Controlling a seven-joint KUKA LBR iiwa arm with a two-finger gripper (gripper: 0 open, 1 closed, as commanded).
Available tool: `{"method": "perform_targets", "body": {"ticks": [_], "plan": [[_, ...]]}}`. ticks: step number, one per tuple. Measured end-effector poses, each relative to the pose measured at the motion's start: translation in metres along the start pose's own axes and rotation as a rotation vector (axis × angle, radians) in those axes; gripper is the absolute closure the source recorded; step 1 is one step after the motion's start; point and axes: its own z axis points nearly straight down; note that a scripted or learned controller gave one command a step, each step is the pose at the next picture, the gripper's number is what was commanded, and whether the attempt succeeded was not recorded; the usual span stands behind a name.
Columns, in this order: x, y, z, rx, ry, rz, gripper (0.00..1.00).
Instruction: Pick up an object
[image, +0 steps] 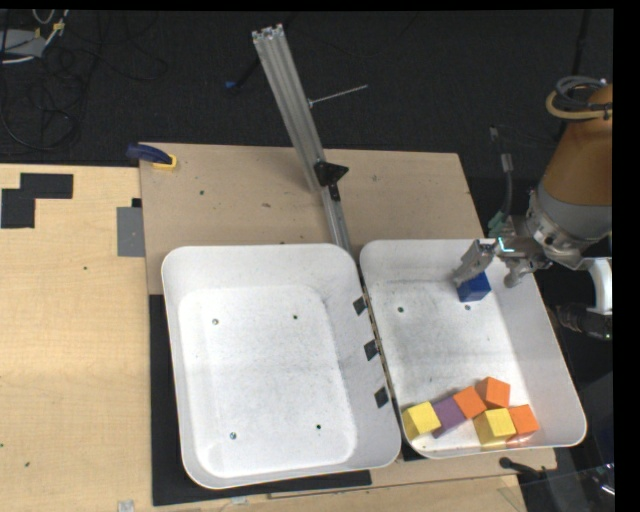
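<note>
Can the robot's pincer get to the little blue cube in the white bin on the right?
Probably yes. The pincer hangs right over the small blue cube near the far edge of the right-hand shallow white bin, and nothing lies beside the cube. The other coloured blocks sit in the near corner.

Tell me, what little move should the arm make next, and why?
Probably a short, straight lift. The gripper sits at the far side of the right bin with a blue block right at its fingertips, seemingly between them, though that is hard to confirm. Raising it slightly would show whether the block comes along, well away from the cluster of blocks at the near edge.
</note>
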Motion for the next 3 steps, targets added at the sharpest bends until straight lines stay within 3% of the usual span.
{"method": "perform_targets", "body": {"ticks": [1,3], "plan": [[0.0,0.001,-0.003,-0.005,-0.001,-0.001,0.0],[-0.002,0.015,0.107,0.001,0.0,-0.003,0.0]]}}
